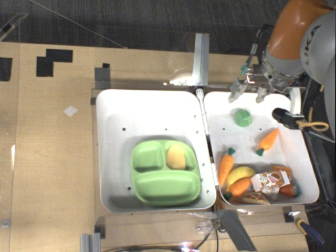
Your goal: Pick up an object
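From my screen, the desk (52, 156) is pale wood with a few black patches (52, 62) at its far left, and dark carpeted floor (131, 9) runs behind it. A metal post (201, 59) stands at the far end of the seam where the two white bins meet.

The left bin (113, 119) holds a green tray (165, 185) with a rounded yellow piece (177, 156) in its far right compartment. I cannot tell what that piece is.

The pincer (248, 96) hangs over the far edge of the right bin (220, 119). Its two fingers are spread apart with nothing between them. Just nearer than the pincer, a green round piece (243, 118) lies on the bin floor, apart from the fingers. A small carrot (269, 139) lies beyond it towards the right wall.

The near end of that bin is crowded. A long carrot (226, 167) leans by the left wall, touching a banana (242, 172). A printed packet (270, 181) lies over orange and red things I cannot make out, and its print is too small to read.

The arm (294, 30) is cut off by the right edge of the view. Glare washes out a spot at the bottom edge of the desk.
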Tool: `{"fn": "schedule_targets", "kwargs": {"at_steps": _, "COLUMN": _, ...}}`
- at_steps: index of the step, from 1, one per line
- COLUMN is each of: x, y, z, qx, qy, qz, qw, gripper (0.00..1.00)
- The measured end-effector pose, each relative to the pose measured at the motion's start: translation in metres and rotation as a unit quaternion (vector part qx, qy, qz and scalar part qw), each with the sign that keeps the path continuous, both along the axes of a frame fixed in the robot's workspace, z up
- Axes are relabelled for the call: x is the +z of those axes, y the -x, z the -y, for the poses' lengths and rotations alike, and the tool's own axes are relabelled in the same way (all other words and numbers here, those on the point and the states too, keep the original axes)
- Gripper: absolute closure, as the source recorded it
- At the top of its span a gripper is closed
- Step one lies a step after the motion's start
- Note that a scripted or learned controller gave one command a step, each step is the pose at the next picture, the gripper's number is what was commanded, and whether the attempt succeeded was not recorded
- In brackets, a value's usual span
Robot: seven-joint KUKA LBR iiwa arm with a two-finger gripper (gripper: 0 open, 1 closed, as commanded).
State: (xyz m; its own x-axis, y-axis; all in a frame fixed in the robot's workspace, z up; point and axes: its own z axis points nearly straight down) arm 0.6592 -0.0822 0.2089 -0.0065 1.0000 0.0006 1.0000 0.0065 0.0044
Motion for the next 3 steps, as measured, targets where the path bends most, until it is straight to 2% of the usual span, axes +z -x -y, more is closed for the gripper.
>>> {"fn": "schedule_targets", "kwargs": {"at_steps": 1, "x": 0.073, "y": 0.019, "z": 0.010, "qx": -0.078, "qy": 0.0003, "qz": 0.000, "qw": 0.9970, "gripper": 0.00}}
{"fn": "schedule_targets", "kwargs": {"at_steps": 2, "x": -0.101, "y": 0.041, "z": 0.025, "qx": -0.095, "qy": -0.0001, "qz": -0.002, "qw": 0.9954, "gripper": 0.00}}
{"fn": "schedule_targets", "kwargs": {"at_steps": 3, "x": -0.084, "y": -0.012, "z": 0.098, "qx": -0.092, "qy": 0.0004, "qz": 0.001, "qw": 0.9958, "gripper": 0.00}}
